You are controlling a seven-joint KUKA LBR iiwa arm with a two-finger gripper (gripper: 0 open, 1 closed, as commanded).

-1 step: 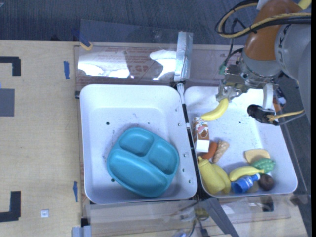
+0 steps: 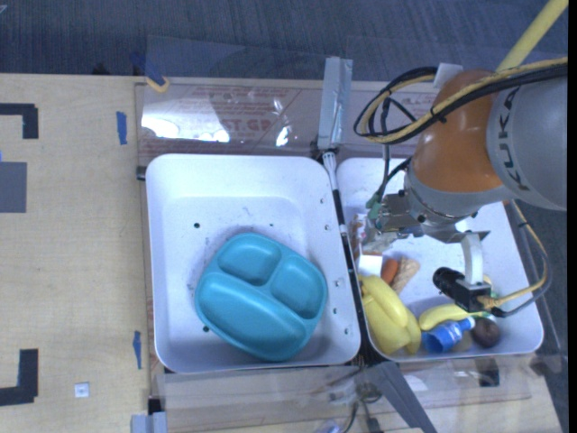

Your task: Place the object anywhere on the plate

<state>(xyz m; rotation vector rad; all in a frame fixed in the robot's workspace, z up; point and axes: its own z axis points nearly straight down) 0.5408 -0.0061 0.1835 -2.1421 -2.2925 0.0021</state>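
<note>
Plate (image 2: 261, 300) and object are well apart in the camera view. The blue plate lies alone in the left bin (image 2: 171, 242), towards its near side, while every candidate object sits in the right bin (image 2: 527, 332). Which piece is meant as the object cannot be told from the task, and nothing is seen held.

The plate is divided into 3 hollows: 2 smaller ones on the far and right sides and 1 larger one towards the near left. It lies flat, open side up, and is turned at a slant to the bin walls. Its outline is nearly as wide as it is long, so a long axis cannot be firmly named. Because any spot on it is allowed, its turn is judged to matter little.

In the right bin, a cluster is crowded along the near wall. It is made up of a yellow pepper-like piece (image 2: 389, 316), a banana (image 2: 446, 314), a small blue cup (image 2: 444, 336) and a dark round fruit (image 2: 487, 332). An orange carrot-like piece (image 2: 390, 267) lies just beyond the pepper. The banana's long axis runs roughly left to right, and it touches the cup.

The gripper (image 2: 406, 224) is hung low over the far left part of the right bin, under the orange band (image 2: 451, 152). This is judged to be a picking stance. Whether the gripper is open or closed cannot be told, since much is hidden by the wrist.
</note>
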